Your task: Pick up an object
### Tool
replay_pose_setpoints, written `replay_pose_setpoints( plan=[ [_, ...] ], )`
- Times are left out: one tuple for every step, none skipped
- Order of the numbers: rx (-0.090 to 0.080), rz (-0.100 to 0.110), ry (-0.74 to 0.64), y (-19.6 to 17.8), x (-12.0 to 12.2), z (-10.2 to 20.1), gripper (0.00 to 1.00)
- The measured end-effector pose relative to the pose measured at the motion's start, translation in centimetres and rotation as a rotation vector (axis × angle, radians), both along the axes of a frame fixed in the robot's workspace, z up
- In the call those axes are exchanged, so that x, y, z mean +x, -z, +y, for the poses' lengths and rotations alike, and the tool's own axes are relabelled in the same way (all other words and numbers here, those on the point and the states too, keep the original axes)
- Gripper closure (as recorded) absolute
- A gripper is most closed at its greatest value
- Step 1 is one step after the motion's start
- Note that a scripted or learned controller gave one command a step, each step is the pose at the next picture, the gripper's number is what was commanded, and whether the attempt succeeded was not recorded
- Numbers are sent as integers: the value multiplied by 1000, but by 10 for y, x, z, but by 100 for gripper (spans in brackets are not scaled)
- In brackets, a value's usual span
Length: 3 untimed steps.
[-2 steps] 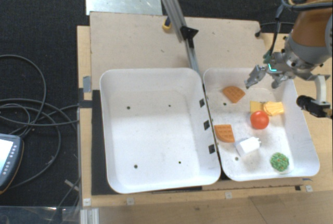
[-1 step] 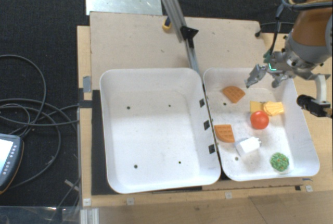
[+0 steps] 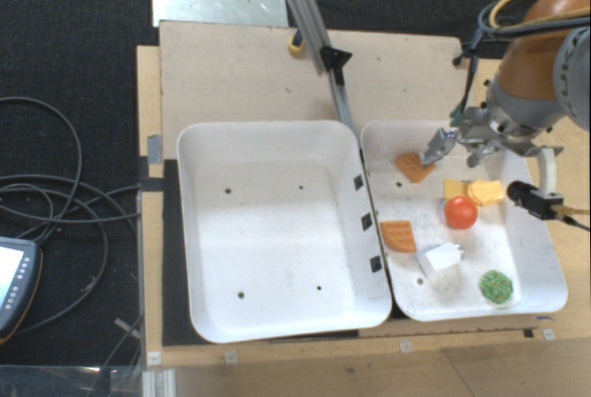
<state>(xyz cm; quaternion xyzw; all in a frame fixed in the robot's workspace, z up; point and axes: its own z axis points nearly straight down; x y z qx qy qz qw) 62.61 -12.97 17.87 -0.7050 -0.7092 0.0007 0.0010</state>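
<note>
Whether the jaws are open or shut cannot be told from this view: the metal two-finger gripper [image 3: 441, 146] reaches down over the far part of the right white bin [image 3: 536, 294], with its tip just above or touching an orange, flat, wedge-shaped piece [image 3: 413, 167], and the contact itself is too small to make out. Nothing is clearly seen between the fingers.

That orange wedge lies at the far left of the right bin, close to the wall shared with the left white bin [image 3: 199, 201]. To its right, past the middle of the bin, sits a yellow, cheese-like block [image 3: 485, 192], with a small orange-yellow square piece [image 3: 454, 188] touching its left side. Just nearer than these rests a red, round, tomato-like ball [image 3: 461, 213]. Left of the ball and nearer still lies a second orange, flat, waffle-textured piece [image 3: 399, 235], beside the dividing wall. A small white block [image 3: 440, 257] lies near it toward the front, and a green, bumpy, round object [image 3: 496, 286] sits in the near right corner.

The grey arm with its orange band [image 3: 545, 44] comes in from the right, above the bin's far edge.
</note>
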Motion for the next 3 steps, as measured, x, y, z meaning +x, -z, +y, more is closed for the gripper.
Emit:
replay_pose_setpoints(
  plan=[
    [0,1,1,45,3,7,0],
    [0,0,2,90,3,8,0],
    [-1,-5,1,77,4,7,100]
  ],
)
